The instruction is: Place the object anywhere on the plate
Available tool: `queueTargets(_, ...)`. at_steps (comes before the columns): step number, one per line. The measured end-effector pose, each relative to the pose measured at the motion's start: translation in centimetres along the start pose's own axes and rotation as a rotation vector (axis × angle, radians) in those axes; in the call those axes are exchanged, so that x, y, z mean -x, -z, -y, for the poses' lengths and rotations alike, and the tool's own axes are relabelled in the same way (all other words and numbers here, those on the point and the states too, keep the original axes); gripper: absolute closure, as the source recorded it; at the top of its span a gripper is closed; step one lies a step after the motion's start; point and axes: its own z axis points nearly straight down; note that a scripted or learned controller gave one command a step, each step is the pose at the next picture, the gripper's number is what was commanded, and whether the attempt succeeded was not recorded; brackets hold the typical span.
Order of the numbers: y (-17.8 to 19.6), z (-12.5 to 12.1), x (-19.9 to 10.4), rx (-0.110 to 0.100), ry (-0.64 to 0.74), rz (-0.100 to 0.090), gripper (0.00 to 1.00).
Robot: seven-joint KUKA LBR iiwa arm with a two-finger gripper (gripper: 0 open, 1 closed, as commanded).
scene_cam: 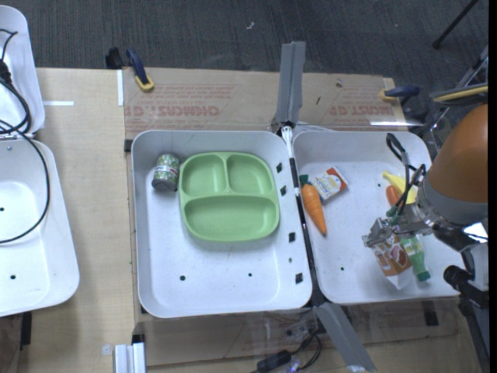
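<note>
Over right bin [349,286]: gripper [382,235] above pouch [392,259] | jaws: state unclear | green plate [229,196] in left bin [217,286]

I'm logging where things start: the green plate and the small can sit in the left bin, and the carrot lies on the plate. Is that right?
Not quite. The camera view shows the carrot lying in the right bin, near its left wall, not on the plate. The green plate and the small can do sit in the left bin.
</note>
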Motion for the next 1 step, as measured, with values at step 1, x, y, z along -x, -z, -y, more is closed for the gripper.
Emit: queueTargets(1,2.4,-0.97,-6.89,-0.001,0.065,0.001,1.0)
